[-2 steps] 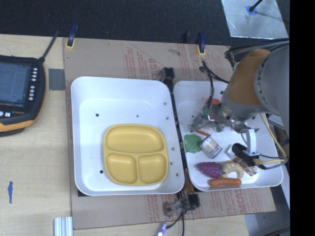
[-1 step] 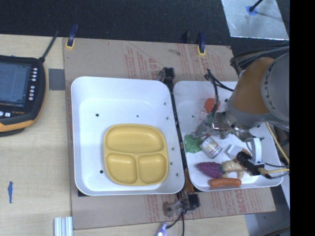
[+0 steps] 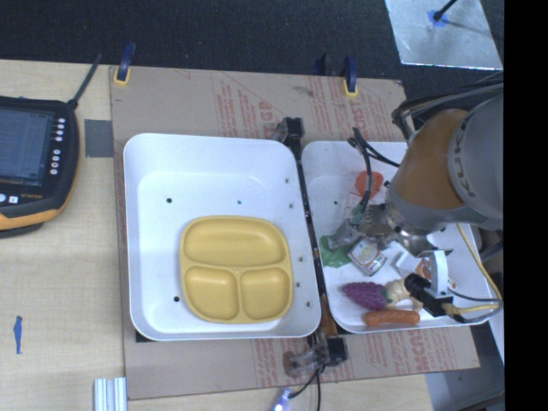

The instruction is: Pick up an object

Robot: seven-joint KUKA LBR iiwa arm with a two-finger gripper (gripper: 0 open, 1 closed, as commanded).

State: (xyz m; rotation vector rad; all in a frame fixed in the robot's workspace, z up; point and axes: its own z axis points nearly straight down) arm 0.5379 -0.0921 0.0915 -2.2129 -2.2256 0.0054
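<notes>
My gripper (image 3: pixel 358 228) hangs low over the middle of the right bin (image 3: pixel 330 165), at the end of the grey arm with its orange band (image 3: pixel 428 174). Just below it lie a green leafy piece (image 3: pixel 336 253) and a small silver-edged packet (image 3: pixel 368 256). A purple bunch of grapes (image 3: pixel 364 294) and an orange sausage-like piece (image 3: pixel 391 318) rest near the bin's front wall. A red-orange piece (image 3: pixel 369 182) lies behind the gripper, partly hidden by cables. Nothing is plainly seen held by the gripper.
The left bin (image 3: pixel 154 178) holds a yellow three-compartment plate (image 3: pixel 236 268). A small beige piece (image 3: pixel 398 291) sits beside the grapes. A tablet with an orange rim (image 3: pixel 34 161) lies on the bench at far left. Clamps hold the bins between them.
</notes>
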